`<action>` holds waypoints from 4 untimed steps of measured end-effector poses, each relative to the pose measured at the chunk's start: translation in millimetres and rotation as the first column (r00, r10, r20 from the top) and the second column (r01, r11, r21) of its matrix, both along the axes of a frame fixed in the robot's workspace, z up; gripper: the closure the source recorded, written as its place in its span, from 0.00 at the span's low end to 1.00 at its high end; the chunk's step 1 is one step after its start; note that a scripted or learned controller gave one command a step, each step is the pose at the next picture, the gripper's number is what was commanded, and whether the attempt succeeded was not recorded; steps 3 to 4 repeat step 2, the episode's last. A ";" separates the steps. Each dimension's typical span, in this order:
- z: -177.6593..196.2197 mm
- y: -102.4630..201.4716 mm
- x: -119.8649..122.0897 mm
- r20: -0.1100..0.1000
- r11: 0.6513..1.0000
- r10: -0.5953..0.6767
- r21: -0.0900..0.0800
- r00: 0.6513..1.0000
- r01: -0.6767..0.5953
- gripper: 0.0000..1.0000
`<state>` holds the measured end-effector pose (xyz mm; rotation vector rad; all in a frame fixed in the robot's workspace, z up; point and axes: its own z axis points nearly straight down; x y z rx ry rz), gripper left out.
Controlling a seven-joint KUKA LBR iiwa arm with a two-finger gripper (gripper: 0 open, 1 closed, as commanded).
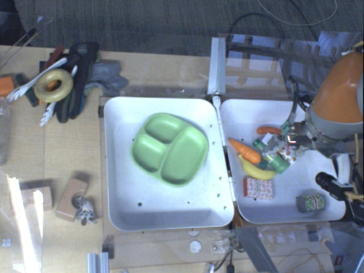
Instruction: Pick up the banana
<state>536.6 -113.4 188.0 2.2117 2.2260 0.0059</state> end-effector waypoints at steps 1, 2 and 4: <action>-98.8 19.5 -16.9 0.010 0.999 0.047 -0.001 0.999 -0.047 0.00; -85.8 20.4 -13.4 0.019 0.999 0.047 -0.001 0.999 -0.047 1.00; -85.8 20.4 -13.4 0.019 0.999 0.047 -0.001 0.999 -0.047 1.00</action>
